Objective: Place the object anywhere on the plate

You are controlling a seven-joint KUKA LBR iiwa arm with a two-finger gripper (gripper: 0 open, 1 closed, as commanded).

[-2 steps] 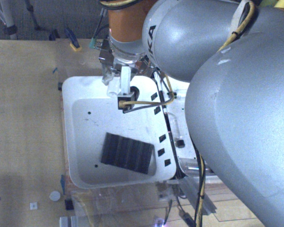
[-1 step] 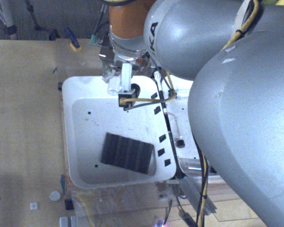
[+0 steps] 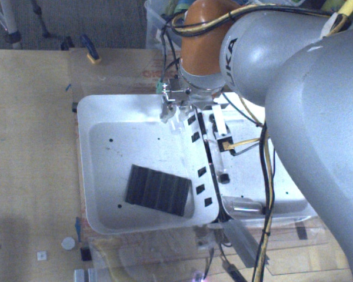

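A dark ribbed rectangular plate lies flat in the front part of the left bin. My gripper hangs over the back right corner of that bin, close to the divider between the bins and well behind the plate. I make out nothing held under it. The grey wrist with its orange band sits right above it and hides what is beneath. In the right bin, a small dark round item and a pale cylindrical item lie near the divider.
The big grey arm covers most of the right bin. Cables hang down across it. A tub of coloured items stands behind the bins. A blue clamp lies on the bench at back left, with small bits at front left.
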